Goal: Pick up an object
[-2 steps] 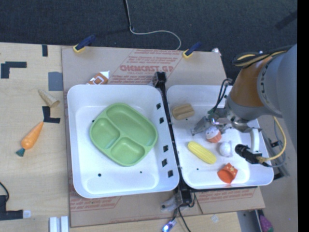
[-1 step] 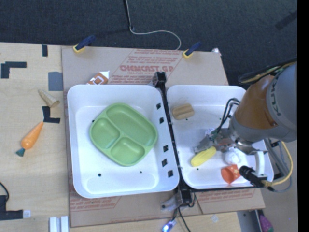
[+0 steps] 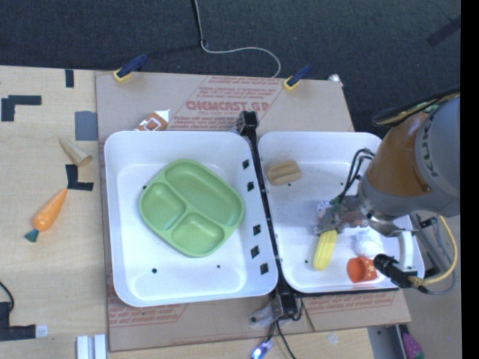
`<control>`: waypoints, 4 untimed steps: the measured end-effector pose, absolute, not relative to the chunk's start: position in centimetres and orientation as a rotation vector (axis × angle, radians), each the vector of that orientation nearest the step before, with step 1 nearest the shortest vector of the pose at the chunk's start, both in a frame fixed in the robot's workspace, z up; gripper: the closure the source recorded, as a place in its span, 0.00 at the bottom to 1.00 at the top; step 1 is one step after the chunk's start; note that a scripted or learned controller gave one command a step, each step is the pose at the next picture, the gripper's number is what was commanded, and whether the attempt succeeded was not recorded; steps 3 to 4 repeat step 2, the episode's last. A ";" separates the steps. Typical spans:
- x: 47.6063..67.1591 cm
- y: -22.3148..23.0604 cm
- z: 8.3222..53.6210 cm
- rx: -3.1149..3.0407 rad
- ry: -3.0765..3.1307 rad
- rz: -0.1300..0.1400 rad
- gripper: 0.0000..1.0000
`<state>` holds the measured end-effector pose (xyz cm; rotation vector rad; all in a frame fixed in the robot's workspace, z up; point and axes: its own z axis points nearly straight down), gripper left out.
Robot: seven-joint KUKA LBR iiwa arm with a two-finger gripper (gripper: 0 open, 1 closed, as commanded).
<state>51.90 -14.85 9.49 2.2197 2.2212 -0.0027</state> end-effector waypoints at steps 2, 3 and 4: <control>48.3 -0.5 21.0 2.213 2.233 0.001 1.00; 48.3 -0.5 21.0 2.213 2.233 0.001 1.00; 48.3 -0.5 21.0 2.213 2.233 0.001 1.00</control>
